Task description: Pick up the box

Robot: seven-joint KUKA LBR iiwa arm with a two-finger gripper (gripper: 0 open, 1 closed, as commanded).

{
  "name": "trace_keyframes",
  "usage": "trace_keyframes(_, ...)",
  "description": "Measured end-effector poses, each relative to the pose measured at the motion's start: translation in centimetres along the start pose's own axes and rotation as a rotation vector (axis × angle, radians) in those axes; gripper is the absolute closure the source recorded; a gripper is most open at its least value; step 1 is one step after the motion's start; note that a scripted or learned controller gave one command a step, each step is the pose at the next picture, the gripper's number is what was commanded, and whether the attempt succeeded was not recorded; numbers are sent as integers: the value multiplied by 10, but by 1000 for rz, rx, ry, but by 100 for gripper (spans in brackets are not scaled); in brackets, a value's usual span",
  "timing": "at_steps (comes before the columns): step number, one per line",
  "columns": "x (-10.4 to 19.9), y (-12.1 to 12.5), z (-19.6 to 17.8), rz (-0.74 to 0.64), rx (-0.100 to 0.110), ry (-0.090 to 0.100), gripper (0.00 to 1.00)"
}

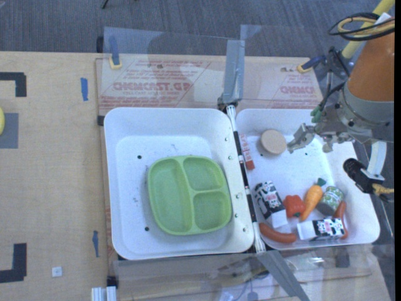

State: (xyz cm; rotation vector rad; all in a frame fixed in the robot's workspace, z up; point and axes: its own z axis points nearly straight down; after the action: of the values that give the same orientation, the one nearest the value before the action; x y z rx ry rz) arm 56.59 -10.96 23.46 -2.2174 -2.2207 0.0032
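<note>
A small cow-patterned box (269, 198) is lying in the right bin (351, 240), just beside a red pepper (294, 204) and a carrot (311, 199), with a second cow-patterned box (321, 229) near the front edge. The pincer (311, 137) is hovering over the bin's back part near a round wooden disc (272, 142), its fingers spreading apart and pinching nothing.

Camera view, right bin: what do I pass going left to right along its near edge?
Cow-print box → red sausage → red pepper → carrot → second cow-print box lying flat → green can. The hand hangs farther back, near the wooden disc.
</note>
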Motion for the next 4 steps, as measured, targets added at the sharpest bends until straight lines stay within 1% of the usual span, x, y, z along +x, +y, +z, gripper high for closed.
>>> trace_keyframes(1, 50, 49, 51, -24, -3, -1, 0)
trace_keyframes(2, 4, 60, 147, -125, -9, -3, 0)
trace_keyframes(3, 6, 102, 148, 25, -8, -2, 0)
trace_keyframes(4, 17, 102, 148, 4, -5, -2, 0)
